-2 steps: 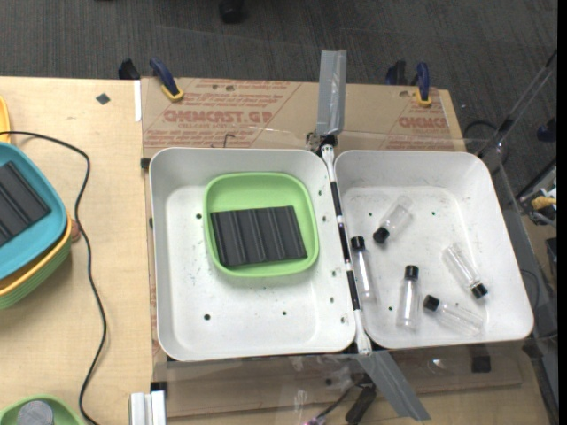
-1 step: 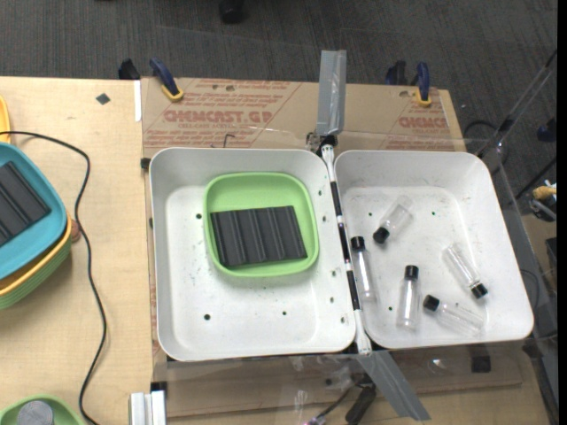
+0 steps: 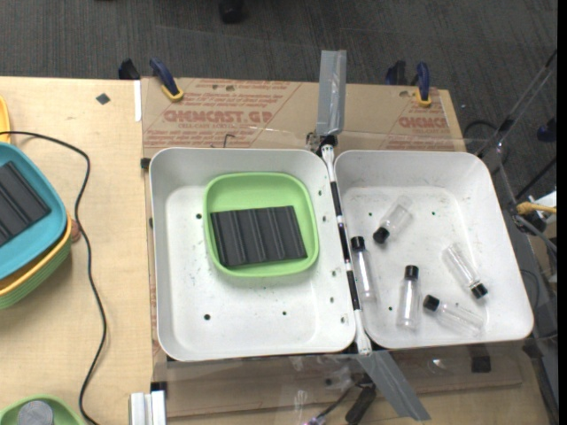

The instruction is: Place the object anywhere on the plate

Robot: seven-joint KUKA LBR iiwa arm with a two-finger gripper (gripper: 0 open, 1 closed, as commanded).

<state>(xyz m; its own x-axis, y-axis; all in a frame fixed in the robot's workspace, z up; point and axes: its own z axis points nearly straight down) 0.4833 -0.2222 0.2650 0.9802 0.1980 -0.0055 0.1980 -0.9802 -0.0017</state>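
You cannot tell from here how far open the tool is or whether it has hold of anything, so judge the job as not yet begun.

Nearest you, on the side the tool reaches in from, the shallow white right-hand bin (image 3: 443, 197) holds five clear plastic vials with black caps, all lying flat and loose. One clear vial at the front (image 3: 452, 313) lies close to the near wall, and an upright-pointing vial (image 3: 407, 296) lies just beside it. A slanted vial (image 3: 466, 272) sits a little further in. A long vial (image 3: 360, 269) rests against the wall between the bins, which will likely make it awkward to pinch. The farthest vial (image 3: 392, 221) lies apart, with room around it, so it looks the easiest pick.

Across the wall, away from the tool's side, the shallow white left-hand bin (image 3: 248, 317) carries the square green plastic plate (image 3: 259, 186), with a dark ribbed mat (image 3: 257, 235) lying in it. None of the vials is on it.

Beyond both, orange-tipped blue clamps (image 3: 166, 80) pin the brown cardboard sheet (image 3: 230, 113) to the table (image 3: 71, 131), probably to stop the bins sliding.
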